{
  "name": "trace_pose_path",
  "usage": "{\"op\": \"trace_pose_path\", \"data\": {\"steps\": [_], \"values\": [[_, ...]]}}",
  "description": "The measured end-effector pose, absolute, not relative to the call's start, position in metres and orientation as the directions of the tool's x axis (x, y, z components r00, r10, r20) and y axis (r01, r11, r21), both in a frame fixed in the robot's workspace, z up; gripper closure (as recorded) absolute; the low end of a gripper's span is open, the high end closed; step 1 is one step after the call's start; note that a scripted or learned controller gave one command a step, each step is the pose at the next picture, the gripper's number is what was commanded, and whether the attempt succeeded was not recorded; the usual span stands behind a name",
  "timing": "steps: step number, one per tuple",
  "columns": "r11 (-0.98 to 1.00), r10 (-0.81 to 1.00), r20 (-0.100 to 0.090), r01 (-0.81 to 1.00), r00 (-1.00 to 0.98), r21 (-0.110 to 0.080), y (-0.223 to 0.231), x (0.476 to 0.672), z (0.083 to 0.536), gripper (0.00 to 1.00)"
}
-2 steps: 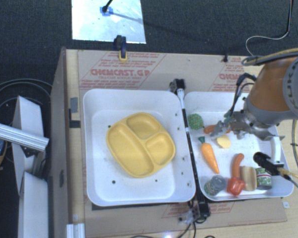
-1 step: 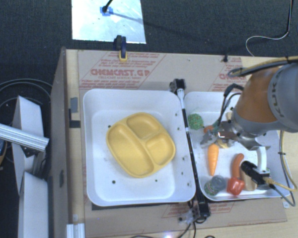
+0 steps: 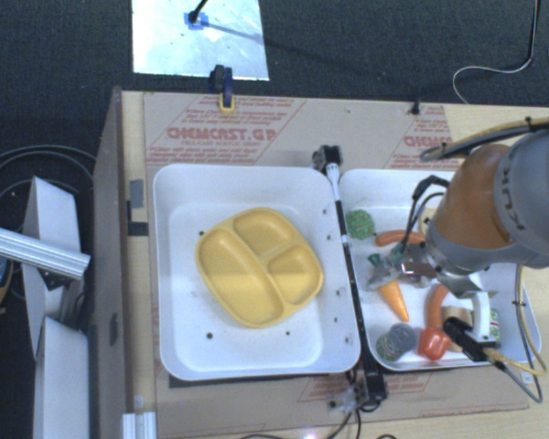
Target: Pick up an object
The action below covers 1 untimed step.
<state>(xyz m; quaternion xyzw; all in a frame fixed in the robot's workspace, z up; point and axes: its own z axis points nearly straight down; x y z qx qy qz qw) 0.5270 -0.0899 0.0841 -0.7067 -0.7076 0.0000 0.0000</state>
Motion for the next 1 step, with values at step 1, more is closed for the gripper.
{"op": "trace_pose_path", "data": {"steps": [1], "values": [[0.002,1.0,0.001,1.0,-0.002,0.003,-0.0896,0.5282,0.0948,1.0]]}}
